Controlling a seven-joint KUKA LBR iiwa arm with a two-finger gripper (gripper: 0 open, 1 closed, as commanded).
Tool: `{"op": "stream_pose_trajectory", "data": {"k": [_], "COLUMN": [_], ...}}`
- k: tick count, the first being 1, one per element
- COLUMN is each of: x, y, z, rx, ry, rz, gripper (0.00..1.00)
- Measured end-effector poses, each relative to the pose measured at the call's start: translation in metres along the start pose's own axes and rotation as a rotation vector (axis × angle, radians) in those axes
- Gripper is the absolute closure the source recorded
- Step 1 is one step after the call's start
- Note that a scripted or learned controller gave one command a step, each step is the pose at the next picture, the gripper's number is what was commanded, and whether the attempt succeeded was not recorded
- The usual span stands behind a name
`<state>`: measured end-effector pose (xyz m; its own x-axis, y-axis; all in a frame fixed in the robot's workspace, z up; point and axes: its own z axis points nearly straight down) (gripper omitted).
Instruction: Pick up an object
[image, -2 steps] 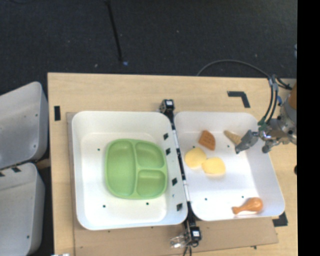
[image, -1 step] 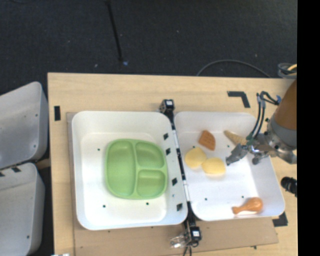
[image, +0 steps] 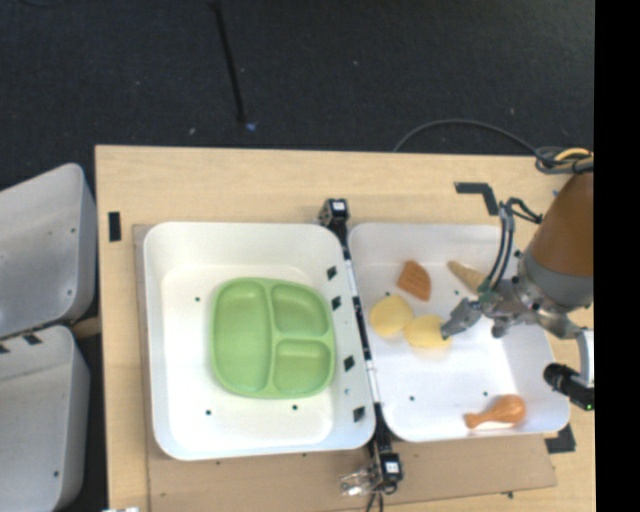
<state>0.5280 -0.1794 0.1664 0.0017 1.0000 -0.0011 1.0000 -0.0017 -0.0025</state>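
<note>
Yellow food piece (image: 427, 333) lies just beside the pincer (image: 462, 320).

Seen from above, a wooden bench (image: 250, 180) carries two shallow white bins side by side: the left bin (image: 170, 400) holds a green divided plate (image: 272, 336), and the right bin (image: 440, 410) holds several food-like pieces. These are two pale yellow rounded pieces (image: 391, 315) lying close together near the middle, an orange-brown wedge (image: 415, 280) and a tan cone (image: 465, 273) behind them, and an orange drumstick shape (image: 496, 413) near the front edge. The arm (image: 565, 240) reaches in from the right, its gripper (image: 470, 316) low over the right bin just beside the nearer yellow piece (image: 427, 333).
</note>
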Motion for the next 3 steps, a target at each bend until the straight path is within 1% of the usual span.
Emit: {"op": "stream_pose_trajectory", "data": {"k": [1, 2, 3], "x": [-0.006, -0.008, -0.014], "y": [0.001, 0.003, 0.007], "z": [0.062, 0.047, -0.017], "rx": [0.002, -0.006, -0.01], "ry": [0.001, -0.001, -0.002], "rz": [0.0, 0.005, -0.004], "gripper": [0.0, 1.0, 1.0]}}
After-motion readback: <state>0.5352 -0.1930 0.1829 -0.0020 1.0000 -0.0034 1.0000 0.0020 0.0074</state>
